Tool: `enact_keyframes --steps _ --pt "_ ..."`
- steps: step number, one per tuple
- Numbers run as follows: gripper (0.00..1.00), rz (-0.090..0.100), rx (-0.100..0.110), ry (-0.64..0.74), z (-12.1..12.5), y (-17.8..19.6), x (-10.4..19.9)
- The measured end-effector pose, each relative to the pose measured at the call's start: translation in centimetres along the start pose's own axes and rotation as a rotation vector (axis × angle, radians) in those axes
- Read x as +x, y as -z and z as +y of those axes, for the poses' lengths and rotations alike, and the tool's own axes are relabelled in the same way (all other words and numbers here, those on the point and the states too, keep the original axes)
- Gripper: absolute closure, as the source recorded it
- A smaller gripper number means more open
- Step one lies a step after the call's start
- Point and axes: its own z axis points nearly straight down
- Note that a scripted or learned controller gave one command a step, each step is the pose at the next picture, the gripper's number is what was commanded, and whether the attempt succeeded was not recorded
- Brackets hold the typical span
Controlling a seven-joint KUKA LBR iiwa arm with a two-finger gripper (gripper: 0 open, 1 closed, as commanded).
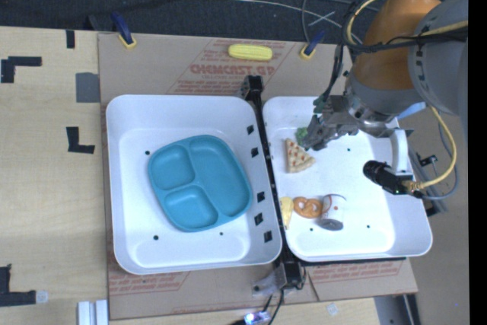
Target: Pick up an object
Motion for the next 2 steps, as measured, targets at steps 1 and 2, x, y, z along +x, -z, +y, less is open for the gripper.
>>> enact_keyframes --steps 1,2 --pt "1.00 0.001 0.001 0.002 0.3 -0.7 6.3" --pt "1.00 0.000 -0.001 0.001 0.7 0.2 12.0"
